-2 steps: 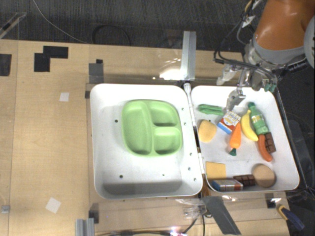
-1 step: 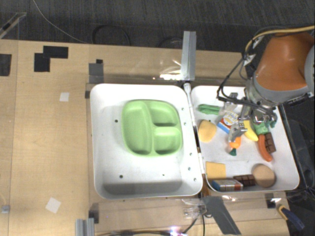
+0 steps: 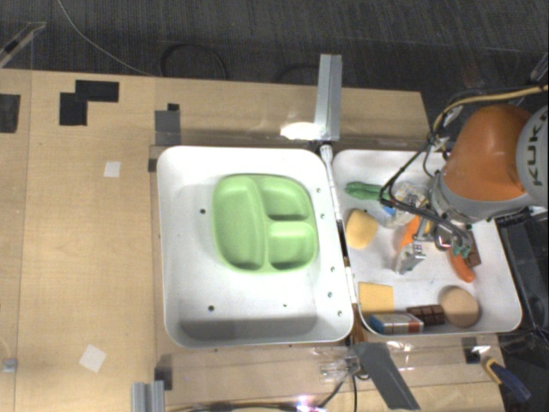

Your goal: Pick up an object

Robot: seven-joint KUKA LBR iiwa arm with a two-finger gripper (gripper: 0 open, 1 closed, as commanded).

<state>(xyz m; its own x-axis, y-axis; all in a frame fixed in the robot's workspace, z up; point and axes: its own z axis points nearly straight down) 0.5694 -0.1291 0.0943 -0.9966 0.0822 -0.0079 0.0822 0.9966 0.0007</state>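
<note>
Right bin (image 3: 515, 312): gripper (image 3: 410, 256) lowered near the middle, fingers pointing down, nothing visibly between them; whether spread or closed cannot be told. Contents: green tool (image 3: 364, 190) at far edge; yellow lump (image 3: 361, 229) by left wall; yellow block (image 3: 376, 297), dark marker (image 3: 410, 320) and tan ball (image 3: 460, 305) along near edge. Left bin (image 3: 176, 256): green divided tray (image 3: 262, 221), centred.

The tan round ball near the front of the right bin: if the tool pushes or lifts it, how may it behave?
The tan ball looks round and smooth, so a push would probably roll it. It sits near the right bin front wall beside a dark marker-like stick, which may stop it. Two fingers might slip off its curved sides.
</note>
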